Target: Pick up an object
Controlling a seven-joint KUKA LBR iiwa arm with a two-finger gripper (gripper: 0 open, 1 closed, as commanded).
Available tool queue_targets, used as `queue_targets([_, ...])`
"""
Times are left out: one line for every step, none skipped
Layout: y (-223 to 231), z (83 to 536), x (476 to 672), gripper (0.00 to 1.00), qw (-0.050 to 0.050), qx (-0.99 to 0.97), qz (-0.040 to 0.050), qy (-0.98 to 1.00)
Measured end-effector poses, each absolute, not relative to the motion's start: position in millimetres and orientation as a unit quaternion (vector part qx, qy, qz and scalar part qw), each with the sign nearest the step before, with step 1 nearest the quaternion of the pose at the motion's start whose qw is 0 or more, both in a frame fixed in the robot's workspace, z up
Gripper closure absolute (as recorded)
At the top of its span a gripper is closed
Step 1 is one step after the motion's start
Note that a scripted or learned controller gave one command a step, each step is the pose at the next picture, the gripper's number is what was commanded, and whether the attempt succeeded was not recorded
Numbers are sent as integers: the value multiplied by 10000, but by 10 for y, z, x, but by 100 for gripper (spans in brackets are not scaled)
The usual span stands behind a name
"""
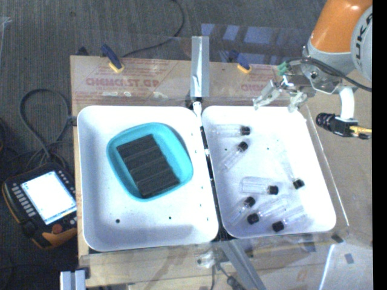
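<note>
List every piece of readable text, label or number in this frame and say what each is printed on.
Faded red print on the brown board behind the bins: too blurred and washed out to read.
More faded red print on the same board near the right bin's back edge: unreadable.
Dark letters on the arm's grey casing at the frame edge: cut off, not readable.
Handheld pendant screen: glaring white, nothing legible.
</note>
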State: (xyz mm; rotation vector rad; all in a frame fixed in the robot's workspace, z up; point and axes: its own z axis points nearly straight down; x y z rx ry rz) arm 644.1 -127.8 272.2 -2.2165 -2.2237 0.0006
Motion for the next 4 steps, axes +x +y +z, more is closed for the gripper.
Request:
queue_targets([-1192,1354,5802,0,15,-6694,4,-7429])
queue_targets([-1144,902,6316,0,-63,-6245,-35,-7810])
queue_targets([-1146,1011,6326,100,-73,-6253,-53,-7803])
queue_targets([-1146,1009,6325,0,-71,-6253,-51,-7804])
